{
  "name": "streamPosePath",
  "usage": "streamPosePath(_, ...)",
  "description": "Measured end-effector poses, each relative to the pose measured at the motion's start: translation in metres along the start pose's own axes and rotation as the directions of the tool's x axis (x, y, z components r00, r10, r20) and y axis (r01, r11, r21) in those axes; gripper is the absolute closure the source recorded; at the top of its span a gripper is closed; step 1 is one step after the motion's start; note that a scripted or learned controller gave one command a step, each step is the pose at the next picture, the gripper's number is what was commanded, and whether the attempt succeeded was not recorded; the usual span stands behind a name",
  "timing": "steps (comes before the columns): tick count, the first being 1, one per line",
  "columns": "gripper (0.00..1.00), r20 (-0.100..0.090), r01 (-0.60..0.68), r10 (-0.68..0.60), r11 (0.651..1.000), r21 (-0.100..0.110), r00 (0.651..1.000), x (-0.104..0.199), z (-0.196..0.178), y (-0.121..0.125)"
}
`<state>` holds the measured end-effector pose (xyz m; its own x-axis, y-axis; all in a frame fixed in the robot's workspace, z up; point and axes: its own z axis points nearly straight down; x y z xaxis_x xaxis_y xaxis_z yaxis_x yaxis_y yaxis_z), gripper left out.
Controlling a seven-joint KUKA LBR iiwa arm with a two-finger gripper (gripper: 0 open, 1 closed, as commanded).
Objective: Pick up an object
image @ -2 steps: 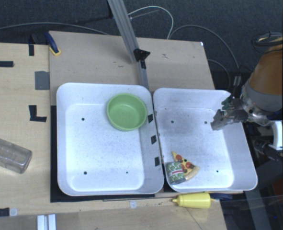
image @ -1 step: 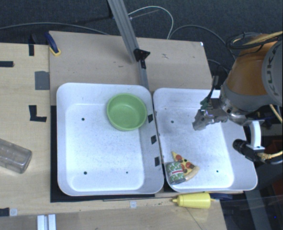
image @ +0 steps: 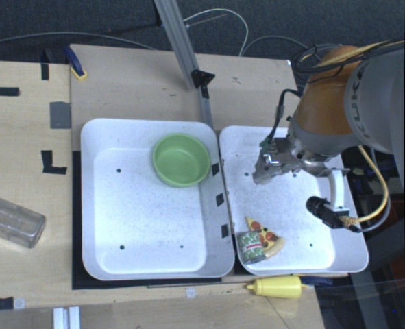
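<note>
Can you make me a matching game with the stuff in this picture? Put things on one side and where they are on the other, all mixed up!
Things:
1. green bowl
2. pizza slice toy
3. yellow bottle
4. clear plastic container

Places:
A. on the bench, left of both bins
B. in the left bin
C. on the bench, just below the right bin
D. in the right bin

Pairs: 1-B, 2-D, 3-C, 4-A

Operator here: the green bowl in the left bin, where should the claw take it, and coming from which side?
Take the green bowl by its rim, from straight above, probably the right side nearest the claw. It sits upright and open, so one finger can go inside the wall and one outside.
</note>
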<state>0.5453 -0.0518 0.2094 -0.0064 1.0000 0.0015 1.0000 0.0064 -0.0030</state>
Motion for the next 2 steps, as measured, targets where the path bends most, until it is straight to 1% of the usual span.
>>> streamPosePath(1,1.0,-0.001,0.002,-0.002,1.0,-0.002,1.0,0.059,-0.013,0.007)
streamPosePath(2,1.0,0.0,0.001,-0.001,1.0,-0.001,1.0,0.109,-0.019,0.006)
